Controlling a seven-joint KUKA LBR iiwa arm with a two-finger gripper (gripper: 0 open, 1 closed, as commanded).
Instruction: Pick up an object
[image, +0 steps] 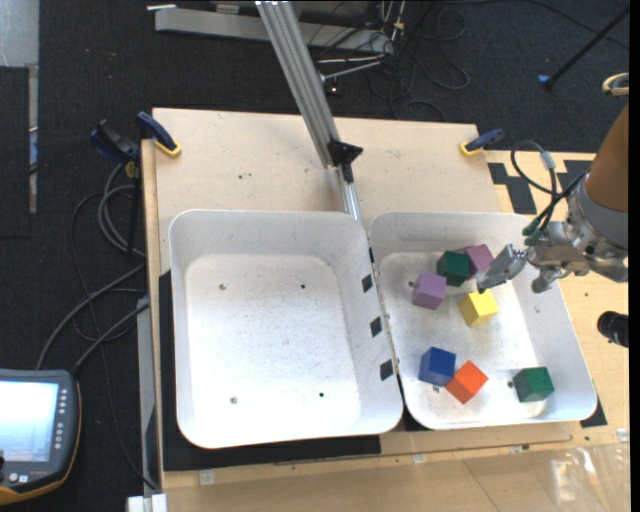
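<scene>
Black carpet strewn with cables surrounds a tan bench (260, 160) bearing two white bins, the left bin (190, 300) and the right bin (570, 390). Cubes lie in the right bin: dark green (456, 266), pink (479, 257), purple (429, 290), yellow (479, 307), blue (437, 366) touching orange (467, 381), and green (533, 384) near the front corner. Reaching in from the right, the gripper (505, 268) hangs just beside the pink cube and above the yellow one, with no cube visible in it; whether it is wide or narrow cannot be told.

The arm (605, 200) runs off the right edge, so only its wrist end shows. The gripper (503, 268) is blurred; its fingers cannot be made out. It overlaps the pink cube (479, 257), partly hiding its right side
</scene>
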